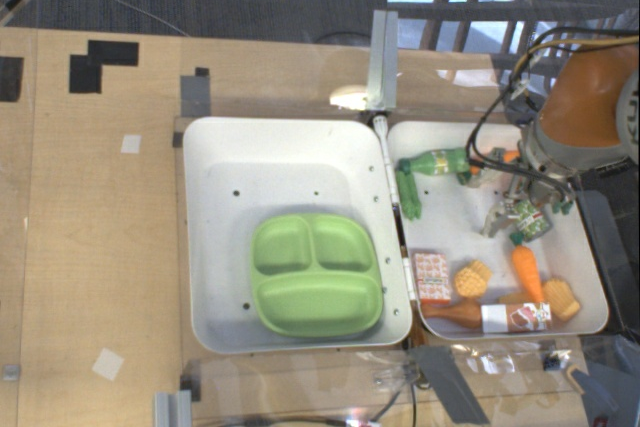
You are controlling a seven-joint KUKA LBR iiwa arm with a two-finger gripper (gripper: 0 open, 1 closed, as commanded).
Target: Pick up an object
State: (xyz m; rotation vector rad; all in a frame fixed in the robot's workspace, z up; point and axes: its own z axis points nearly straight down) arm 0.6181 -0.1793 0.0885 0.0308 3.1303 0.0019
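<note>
An orange carrot (pixel 527 274) lies lengthwise in the right bin (pixel 596 300).

A grey KUKA robot arm (pixel 590 110) with a broad, rounded orange band (pixel 590 95) above its wrist, black cables (pixel 510 95) looping along its side, and a small metallic two-finger gripper (pixel 520 210) at its end.
</note>
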